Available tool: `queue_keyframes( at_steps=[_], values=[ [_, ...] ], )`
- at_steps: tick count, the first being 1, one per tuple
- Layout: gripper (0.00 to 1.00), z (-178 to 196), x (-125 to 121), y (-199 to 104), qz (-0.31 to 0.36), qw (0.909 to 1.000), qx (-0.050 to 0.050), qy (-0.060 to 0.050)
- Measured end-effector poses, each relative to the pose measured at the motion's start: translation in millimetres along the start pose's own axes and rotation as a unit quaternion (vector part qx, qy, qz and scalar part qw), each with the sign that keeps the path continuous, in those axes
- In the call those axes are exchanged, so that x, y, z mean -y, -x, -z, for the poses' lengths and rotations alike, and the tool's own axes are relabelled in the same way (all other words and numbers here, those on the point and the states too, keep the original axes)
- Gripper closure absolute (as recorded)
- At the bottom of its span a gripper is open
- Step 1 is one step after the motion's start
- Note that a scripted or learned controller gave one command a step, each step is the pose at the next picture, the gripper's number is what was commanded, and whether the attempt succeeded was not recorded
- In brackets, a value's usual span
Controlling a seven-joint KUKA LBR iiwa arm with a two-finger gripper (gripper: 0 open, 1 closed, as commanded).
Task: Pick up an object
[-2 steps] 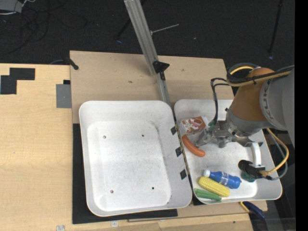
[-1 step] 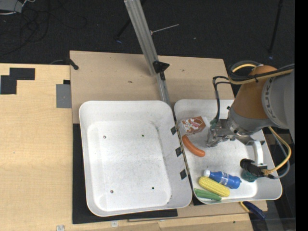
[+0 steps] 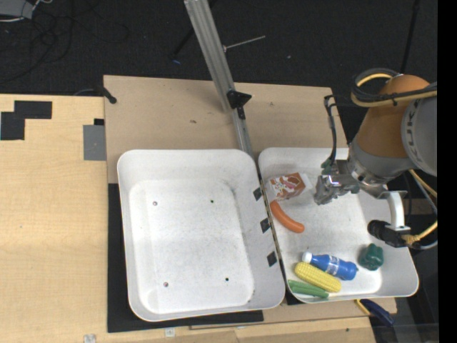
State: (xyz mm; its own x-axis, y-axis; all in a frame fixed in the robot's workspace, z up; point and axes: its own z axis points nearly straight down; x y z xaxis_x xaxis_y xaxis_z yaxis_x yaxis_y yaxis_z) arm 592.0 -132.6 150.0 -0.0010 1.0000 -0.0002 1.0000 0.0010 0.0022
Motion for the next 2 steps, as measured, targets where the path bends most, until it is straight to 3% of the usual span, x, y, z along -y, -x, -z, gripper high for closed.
queue_keyframes(
  at_steps=[2],
  values=[
    [1.00, 95.4, 0.7, 1.1, 0.000, 1.0000, 0.000, 0.001]
  ],
)
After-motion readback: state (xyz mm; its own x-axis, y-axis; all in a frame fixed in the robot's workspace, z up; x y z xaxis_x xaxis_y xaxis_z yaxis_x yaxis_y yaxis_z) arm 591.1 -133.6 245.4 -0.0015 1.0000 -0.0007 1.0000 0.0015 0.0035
